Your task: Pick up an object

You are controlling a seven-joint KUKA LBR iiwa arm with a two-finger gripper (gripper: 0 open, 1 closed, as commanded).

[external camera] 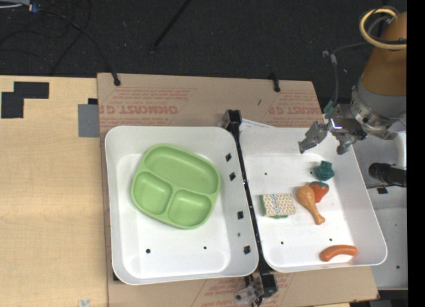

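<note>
Two bins (126,166), one plate (175,185), five toys (311,201)

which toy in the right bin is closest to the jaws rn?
The small teal toy, at the top of the cluster. It lies just below the gripper; the chicken drumstick, patterned square block and orange sausage lie farther down the bin.

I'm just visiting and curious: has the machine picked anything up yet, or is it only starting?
Nothing looks picked up yet. The hand hangs open over the back of the right bin, holding nothing. The toy drumstick, teal piece, patterned sponge and orange sausage all lie in the bin. Grasping and lifting remain.
</note>
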